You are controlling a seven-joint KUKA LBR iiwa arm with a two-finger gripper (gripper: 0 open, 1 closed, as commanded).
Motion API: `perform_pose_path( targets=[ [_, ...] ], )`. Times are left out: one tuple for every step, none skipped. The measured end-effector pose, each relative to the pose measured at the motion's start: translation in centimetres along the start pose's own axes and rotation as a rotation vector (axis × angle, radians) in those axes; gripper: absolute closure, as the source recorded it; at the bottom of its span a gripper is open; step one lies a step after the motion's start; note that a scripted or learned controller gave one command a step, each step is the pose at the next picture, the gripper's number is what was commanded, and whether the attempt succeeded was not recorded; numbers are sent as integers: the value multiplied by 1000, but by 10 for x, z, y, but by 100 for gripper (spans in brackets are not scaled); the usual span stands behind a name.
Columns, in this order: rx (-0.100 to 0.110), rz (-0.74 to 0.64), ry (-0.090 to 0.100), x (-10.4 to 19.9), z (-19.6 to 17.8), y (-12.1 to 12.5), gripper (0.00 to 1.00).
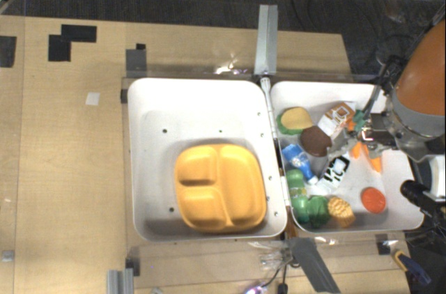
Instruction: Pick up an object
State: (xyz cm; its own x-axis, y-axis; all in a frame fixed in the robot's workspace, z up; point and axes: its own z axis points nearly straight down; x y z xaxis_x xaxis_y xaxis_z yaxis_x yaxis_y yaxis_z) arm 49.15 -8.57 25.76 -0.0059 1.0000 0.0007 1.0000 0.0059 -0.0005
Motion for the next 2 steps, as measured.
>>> perform_pose_path(
  targets=[
    [-1, -3, 0, 1, -10, 1, 100],
    [-5, -242, -2, 18, -63, -4, 100]
  ],
)
